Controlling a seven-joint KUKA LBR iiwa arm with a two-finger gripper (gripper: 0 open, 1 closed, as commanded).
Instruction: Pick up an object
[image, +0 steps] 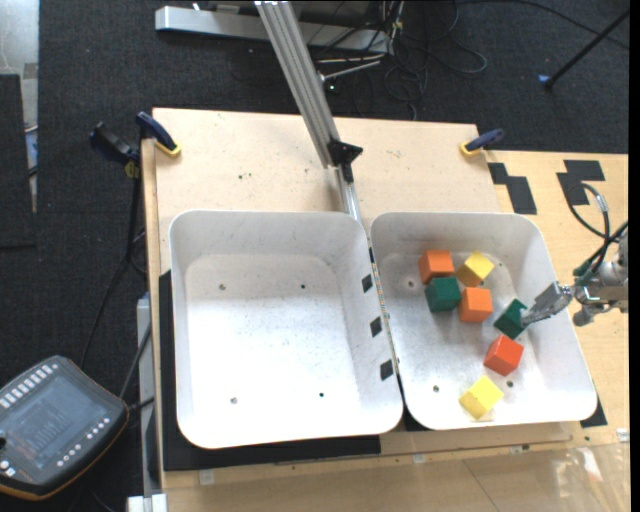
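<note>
Jaws (527, 315) closed on dark green block (511, 319), right bin (560, 300), beside red cube (504, 354)

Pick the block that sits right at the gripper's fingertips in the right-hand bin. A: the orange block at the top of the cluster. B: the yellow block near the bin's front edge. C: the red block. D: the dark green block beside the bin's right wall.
D: the gripper reaches in from the right, its tips meeting the dark green block by the right bin's wall.
</note>
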